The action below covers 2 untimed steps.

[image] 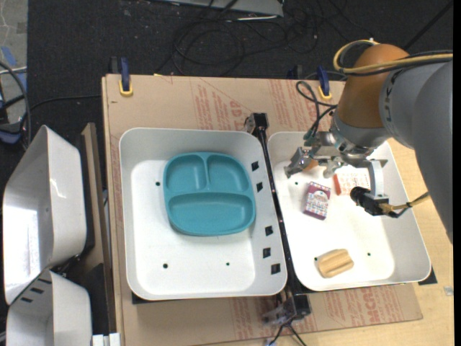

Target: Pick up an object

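In the right bin (403,254), a small purple and pink box (317,199) lies near the middle. A tan, bread-like block (335,262) rests near the front. A white item with red markings (351,179) lies partly hidden under the wrist. My gripper (306,163) hangs low over the bin's far left part, just above and behind the purple box. The grey arm with its orange band (371,85) comes in from the upper right.
The left bin (140,265) holds a teal divided plate (209,193). A black divider (272,207) runs between the two bins. A black cable fitting (366,200) hangs off the wrist over the right bin. White tubs (43,207) stand to the left of the bench.
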### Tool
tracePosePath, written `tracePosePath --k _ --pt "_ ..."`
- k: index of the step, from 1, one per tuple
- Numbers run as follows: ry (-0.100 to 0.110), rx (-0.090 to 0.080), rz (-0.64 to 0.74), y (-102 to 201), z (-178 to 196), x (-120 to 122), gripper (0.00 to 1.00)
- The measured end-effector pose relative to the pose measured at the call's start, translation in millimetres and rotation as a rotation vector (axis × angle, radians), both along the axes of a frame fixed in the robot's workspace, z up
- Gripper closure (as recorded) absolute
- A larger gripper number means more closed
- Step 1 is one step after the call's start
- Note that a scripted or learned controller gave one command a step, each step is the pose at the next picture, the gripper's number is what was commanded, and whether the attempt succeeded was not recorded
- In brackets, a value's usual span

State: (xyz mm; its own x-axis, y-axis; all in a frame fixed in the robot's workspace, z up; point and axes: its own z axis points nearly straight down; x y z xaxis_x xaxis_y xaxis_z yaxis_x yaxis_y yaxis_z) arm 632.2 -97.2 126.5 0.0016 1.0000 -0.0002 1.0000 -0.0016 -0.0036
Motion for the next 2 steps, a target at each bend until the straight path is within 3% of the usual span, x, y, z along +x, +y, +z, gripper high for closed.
tracePosePath --k 1,2 --pt "-0.005 -0.001 0.000 0 13 1 1.00" --pt "-0.006 0.000 0.004 2 54 4 1.00"
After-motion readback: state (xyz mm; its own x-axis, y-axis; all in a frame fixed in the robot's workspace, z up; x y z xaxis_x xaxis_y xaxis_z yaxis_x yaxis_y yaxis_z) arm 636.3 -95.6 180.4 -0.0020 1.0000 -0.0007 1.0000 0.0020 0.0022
